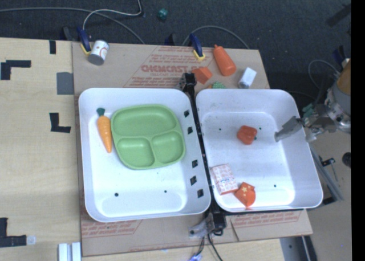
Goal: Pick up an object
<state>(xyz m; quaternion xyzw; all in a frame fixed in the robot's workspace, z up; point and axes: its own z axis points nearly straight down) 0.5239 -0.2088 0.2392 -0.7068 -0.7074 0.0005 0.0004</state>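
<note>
Your claw hangs over the right bin's right rim, grip state indeterminate, evidently lining up on the red piece near its centre.

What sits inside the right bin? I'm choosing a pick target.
The right bin holds a red-orange lump, a pink-printed packet and a red piece touching its corner. Anything under the packet is covered.

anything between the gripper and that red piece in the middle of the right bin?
Nothing visible. The gripper sits at the right bin's right wall, and the red piece lies alone to its left with bare bin floor between them. The pink packet and the red toy lie nearer the front wall, off that line.
</note>
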